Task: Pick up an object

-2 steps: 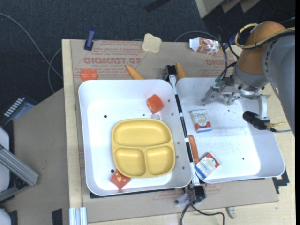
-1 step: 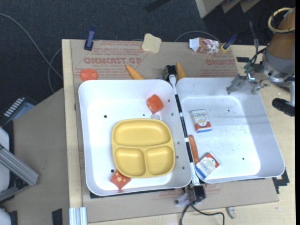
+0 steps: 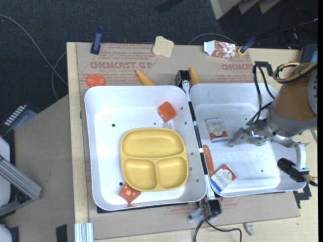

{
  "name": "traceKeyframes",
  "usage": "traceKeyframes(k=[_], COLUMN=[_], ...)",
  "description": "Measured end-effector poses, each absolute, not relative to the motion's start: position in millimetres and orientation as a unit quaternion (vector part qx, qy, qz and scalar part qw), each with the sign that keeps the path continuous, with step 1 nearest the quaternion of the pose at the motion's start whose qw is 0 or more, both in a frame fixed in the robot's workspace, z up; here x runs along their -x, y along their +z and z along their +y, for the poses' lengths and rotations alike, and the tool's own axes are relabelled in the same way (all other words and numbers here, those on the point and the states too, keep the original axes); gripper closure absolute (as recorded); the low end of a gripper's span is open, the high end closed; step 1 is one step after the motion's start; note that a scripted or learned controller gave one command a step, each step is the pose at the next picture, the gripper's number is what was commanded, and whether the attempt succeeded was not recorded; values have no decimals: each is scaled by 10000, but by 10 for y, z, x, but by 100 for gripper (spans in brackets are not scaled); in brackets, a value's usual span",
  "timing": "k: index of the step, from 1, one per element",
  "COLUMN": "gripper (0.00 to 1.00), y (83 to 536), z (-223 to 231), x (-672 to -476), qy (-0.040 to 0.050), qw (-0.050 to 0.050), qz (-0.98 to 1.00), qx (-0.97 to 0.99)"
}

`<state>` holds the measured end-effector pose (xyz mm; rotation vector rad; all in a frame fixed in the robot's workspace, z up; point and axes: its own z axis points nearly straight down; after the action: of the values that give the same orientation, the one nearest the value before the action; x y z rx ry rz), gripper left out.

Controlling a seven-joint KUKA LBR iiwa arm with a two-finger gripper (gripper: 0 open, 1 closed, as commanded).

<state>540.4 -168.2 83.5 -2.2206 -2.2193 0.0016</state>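
In the right bin (image 3: 242, 96) a small white, blue and orange carton (image 3: 215, 129) lies flat near the left wall. A second small carton (image 3: 223, 177) rests at the bin's front left corner. An orange stick (image 3: 207, 158) lies along the divider between the bins. My gripper (image 3: 235, 140) hangs low over the right bin's floor, just right of the first carton and slightly nearer the front. Nothing is visibly held in it. The grey arm with its orange band (image 3: 298, 102) comes in from the right.
The left bin (image 3: 101, 135) holds a yellow divided plate (image 3: 154, 158), an orange block (image 3: 166, 111) and a red star block (image 3: 129, 193). On the bench behind lie a bread slice (image 3: 162, 46), a carton (image 3: 220, 48), two carrots (image 3: 145, 77) and a blue clip (image 3: 97, 40).
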Motion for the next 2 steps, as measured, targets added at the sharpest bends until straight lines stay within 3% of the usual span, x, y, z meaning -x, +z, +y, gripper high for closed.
traceKeyframes(k=[1, 2], gripper=[0, 0], y=[845, 848], z=[-932, -971], x=[-5737, -6276], qy=[-8, -1], qw=[-4, -3], qz=[-7077, -7074], qx=[7065, 7068])
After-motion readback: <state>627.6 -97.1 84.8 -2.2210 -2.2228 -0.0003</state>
